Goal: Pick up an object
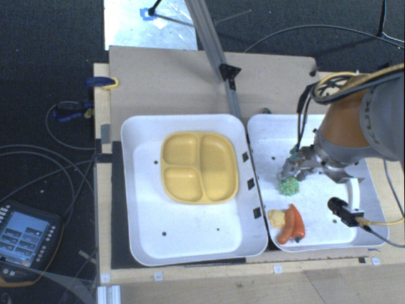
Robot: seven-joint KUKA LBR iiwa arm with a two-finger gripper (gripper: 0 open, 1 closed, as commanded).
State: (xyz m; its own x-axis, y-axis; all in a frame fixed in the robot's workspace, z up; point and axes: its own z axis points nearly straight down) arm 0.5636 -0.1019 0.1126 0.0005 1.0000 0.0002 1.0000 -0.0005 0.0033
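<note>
In the right bin [269,138], a small green bumpy ball [289,186] lies near the middle. My gripper [293,170] hangs just above and behind it, its metal fingers pointing down toward the ball. An orange-red carrot-like toy [292,225] lies at the bin's front, with a small pale yellow piece [276,218] touching its left side.
The left bin [142,233] holds a yellow divided plate [199,168]. The grey arm with its orange band [345,122] covers the right bin's far right part. A black connector with a yellow cable [345,213] hangs over the bin's front right.
</note>
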